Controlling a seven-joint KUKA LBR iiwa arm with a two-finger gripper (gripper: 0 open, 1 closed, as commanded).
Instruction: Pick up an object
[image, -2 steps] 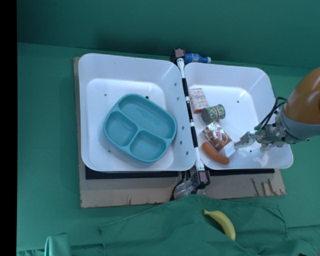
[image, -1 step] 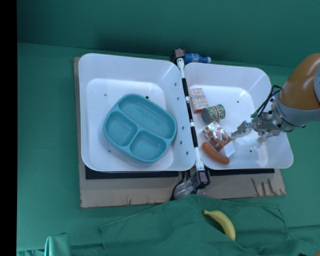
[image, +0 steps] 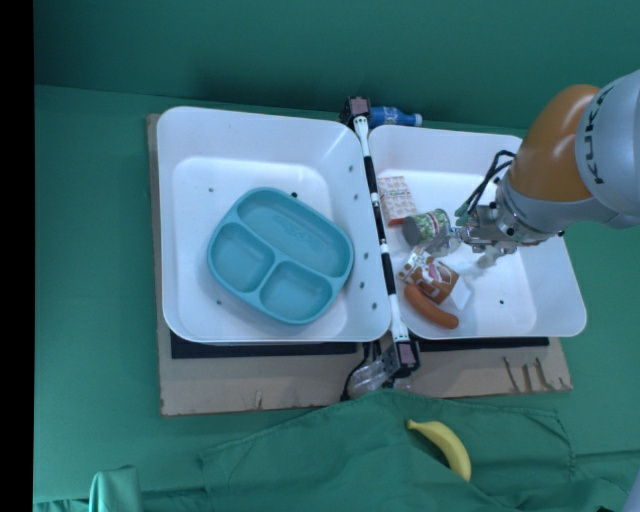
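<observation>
Two-finger gripper (image: 462, 232) of the grey, orange-banded arm (image: 570, 150), low over the right shallow white bin (image: 540, 300); whether its jaws are open or closed cannot be told. It lies just beside a small green-labelled can (image: 430, 224) on its side. Nearby lie an orange sausage (image: 431, 307) and printed packets (image: 398, 198). The left white bin (image: 200, 140) holds a teal three-compartment plastic tray (image: 280, 255).

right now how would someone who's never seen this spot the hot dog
Look in the right white bin, at the cluster of small items along its left side. The hot dog lies lowest in that cluster, below the snack packet: a plain orange-red sausage, long and rounded, unlike the printed packets and can above.
</observation>
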